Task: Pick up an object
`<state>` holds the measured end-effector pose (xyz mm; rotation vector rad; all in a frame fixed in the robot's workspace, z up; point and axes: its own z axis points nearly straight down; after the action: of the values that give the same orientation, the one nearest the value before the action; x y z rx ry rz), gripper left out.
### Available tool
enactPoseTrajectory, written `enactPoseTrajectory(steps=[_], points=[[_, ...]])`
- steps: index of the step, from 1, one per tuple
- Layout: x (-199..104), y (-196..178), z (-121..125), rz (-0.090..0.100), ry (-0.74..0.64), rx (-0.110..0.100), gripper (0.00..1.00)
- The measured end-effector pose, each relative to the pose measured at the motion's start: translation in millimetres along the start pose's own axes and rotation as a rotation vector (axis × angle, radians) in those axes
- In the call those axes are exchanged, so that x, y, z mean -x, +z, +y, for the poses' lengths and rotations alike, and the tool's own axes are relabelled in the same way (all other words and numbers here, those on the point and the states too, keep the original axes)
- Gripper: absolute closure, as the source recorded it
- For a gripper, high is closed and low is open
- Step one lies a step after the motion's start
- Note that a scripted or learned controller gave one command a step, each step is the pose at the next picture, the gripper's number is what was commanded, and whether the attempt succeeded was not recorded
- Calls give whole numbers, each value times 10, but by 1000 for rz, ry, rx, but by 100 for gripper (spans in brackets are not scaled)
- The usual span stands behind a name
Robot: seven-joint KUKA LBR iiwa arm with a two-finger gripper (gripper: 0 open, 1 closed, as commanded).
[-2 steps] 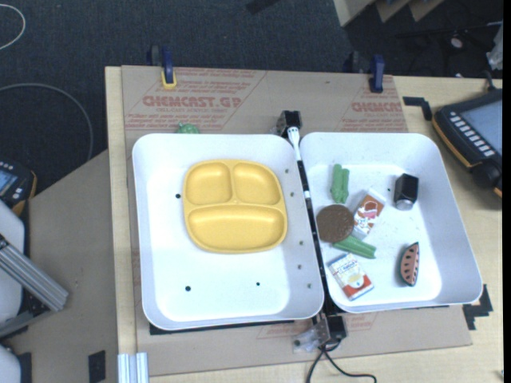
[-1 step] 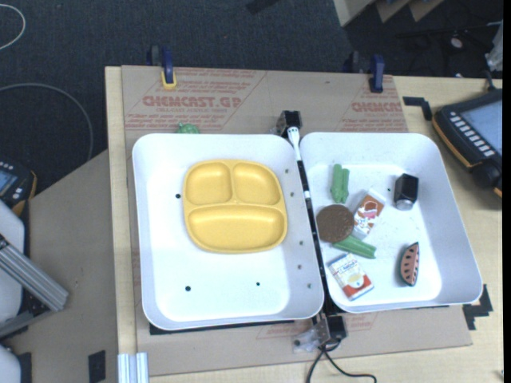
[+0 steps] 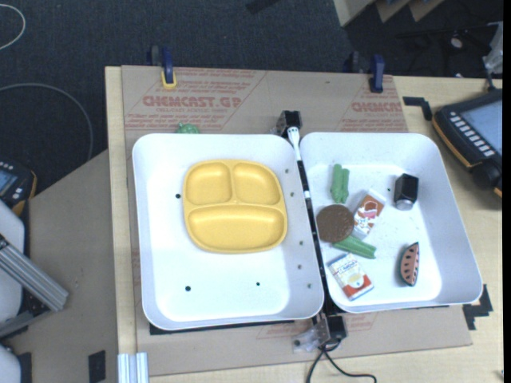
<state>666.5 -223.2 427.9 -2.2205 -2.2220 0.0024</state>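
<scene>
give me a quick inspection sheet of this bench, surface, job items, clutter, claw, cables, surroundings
surface: brown board clamped at the back, bearing the left bin and right bin side by side
job's things: in the right bin, green piece, black block, brown disc, small carton, second green piece, red-and-white packet, watermelon slice
clutter: yellow divided tray in the left bin
claw: nothing seen
cables: black cable at the front edge; thin wire on the floor, left
surroundings: dark carpet; handheld pendant at right
</scene>
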Motion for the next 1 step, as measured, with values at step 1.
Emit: enactPoseTrajectory(steps=[1], points=[[0,23,1,0,0,1,100]])
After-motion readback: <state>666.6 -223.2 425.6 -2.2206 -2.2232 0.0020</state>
